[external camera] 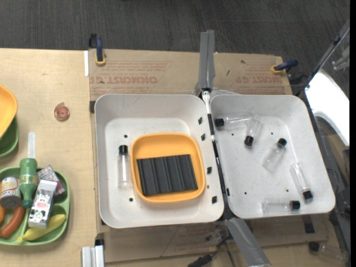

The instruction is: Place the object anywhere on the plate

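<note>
A yellow-orange plate (167,141) lies in the middle of the left bin (105,149). On the plate rests a dark ribbed rectangular block (167,174), lying flat and covering most of its floor. A clear vial with a black cap (123,166) lies on the bin floor just left of the plate, apart from it. In the right bin (314,149) several more clear black-capped vials are scattered, among them one at the back (233,120), one in the middle (274,153) and one near the front wall (280,206).
A green tray of toy food (33,204) and a yellow bowl (5,115) stand on the wooden bench at the left. A small pink disc (62,112) lies near them. Clamps (97,49) (283,67) hold the cardboard behind the bins. White-grey machine parts (328,99) stand at the right edge.
</note>
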Motion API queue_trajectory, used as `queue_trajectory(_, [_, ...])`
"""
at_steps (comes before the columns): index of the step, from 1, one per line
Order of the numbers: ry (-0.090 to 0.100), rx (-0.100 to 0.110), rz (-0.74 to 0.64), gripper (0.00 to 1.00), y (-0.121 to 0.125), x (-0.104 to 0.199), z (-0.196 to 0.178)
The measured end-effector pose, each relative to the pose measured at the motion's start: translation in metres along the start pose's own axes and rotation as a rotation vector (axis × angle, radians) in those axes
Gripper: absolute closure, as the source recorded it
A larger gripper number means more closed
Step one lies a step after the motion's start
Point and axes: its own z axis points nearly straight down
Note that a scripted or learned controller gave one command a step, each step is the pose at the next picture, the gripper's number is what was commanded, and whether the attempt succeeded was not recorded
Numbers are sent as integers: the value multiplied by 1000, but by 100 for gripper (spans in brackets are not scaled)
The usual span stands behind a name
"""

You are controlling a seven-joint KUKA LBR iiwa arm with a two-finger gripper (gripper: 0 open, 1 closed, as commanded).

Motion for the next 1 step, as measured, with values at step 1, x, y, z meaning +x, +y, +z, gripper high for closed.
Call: queue_trajectory(1, [0,-1,13,0,6,2,-1])
